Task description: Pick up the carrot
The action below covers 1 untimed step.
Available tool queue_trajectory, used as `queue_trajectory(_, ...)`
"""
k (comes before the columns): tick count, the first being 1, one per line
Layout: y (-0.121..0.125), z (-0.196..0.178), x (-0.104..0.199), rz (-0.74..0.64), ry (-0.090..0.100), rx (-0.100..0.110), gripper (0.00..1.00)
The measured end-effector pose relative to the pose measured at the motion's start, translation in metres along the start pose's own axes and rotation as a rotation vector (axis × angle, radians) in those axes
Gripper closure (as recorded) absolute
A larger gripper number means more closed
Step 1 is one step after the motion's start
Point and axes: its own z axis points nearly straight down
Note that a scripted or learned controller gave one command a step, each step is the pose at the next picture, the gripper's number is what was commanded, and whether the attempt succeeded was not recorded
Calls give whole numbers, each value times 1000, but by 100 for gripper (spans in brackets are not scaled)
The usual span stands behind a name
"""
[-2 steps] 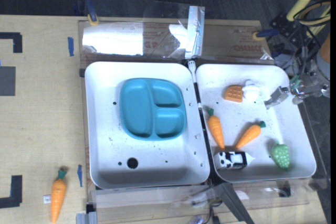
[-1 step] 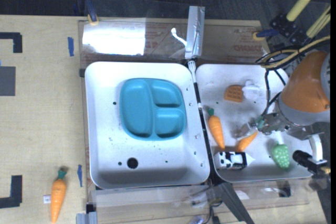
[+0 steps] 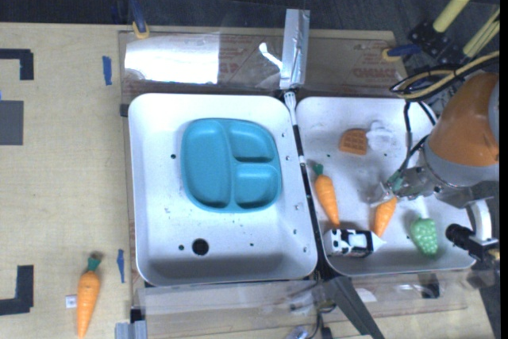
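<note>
Two carrots lie in the right bin [image 3: 349, 111]. The longer carrot [image 3: 325, 199], with a green top, lies along the bin's left wall. A shorter carrot [image 3: 383, 217] lies near the middle, tilted, with its upper end right under my gripper [image 3: 402, 186]. The gripper hangs low over the bin below the arm's orange band [image 3: 470, 131]. Its tip is hidden among cables and metal parts, and I cannot make out whether it touches the short carrot. A third carrot [image 3: 87, 294] lies on the bench outside the bins at the lower left.
The right bin also holds a brown waffle-like piece [image 3: 354, 142], a white crumpled thing [image 3: 383, 137], a green bumpy toy [image 3: 425, 236] and a black-and-white toy [image 3: 351, 242]. A blue divided plate [image 3: 232, 163] sits in the left bin [image 3: 151, 194].
</note>
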Motion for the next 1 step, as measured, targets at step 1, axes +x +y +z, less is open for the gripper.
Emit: queue_trajectory(1, 7, -108, 81, 74, 4, 6, 100)
